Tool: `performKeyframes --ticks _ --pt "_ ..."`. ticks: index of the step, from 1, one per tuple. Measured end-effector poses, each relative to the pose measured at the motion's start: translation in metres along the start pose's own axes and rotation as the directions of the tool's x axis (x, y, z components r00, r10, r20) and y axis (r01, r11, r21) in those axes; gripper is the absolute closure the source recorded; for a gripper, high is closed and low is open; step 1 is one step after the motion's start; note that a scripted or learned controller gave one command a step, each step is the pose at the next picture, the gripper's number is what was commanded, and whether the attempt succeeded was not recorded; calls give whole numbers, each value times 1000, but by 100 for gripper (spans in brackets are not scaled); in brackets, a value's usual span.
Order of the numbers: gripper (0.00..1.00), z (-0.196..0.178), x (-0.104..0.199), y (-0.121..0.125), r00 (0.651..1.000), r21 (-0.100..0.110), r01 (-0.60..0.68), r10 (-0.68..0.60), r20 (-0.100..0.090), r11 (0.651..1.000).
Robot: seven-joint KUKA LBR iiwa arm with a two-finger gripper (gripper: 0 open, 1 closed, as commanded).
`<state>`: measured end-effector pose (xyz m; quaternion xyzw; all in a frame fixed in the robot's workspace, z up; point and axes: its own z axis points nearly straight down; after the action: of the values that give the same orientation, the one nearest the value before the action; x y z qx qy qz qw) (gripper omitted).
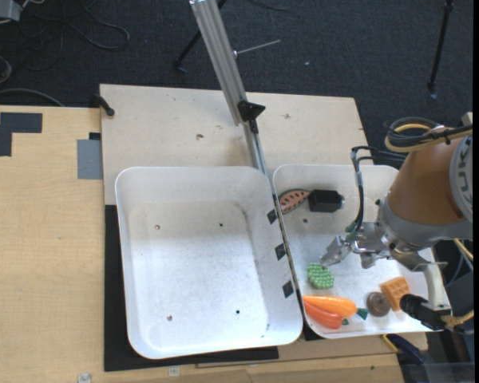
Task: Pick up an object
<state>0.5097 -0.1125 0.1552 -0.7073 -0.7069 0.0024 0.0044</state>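
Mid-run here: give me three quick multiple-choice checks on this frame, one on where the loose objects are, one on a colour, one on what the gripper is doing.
1. Where do the loose objects lie?
A. all in the left bin
B. in the right bin
C. on the bare bench
2. What colour is the small knobbly ball?
A. green
B. blue
C. yellow
3. How does the gripper stand?
A. lifting the carrot clear of the bin
B. parked over the left bin
C. low over the right bin, nothing visibly between its fingers

Answers: 1 B, the objects sit inside the right bin. 2 A, the ball is green. 3 C, the gripper hangs above the ball, and the carrot lies on the bin floor.
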Motion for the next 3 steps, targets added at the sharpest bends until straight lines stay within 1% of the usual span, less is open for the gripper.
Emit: performKeyframes --ticks 1,2,3 --pt "0 51 10 0 1000 -1 -5 5 0 1000" --pt "100 39 8 1 1000 -4 -13 13 1 1000" --pt "100 -23 7 -3 1000 -12 -1 1 3 1000"
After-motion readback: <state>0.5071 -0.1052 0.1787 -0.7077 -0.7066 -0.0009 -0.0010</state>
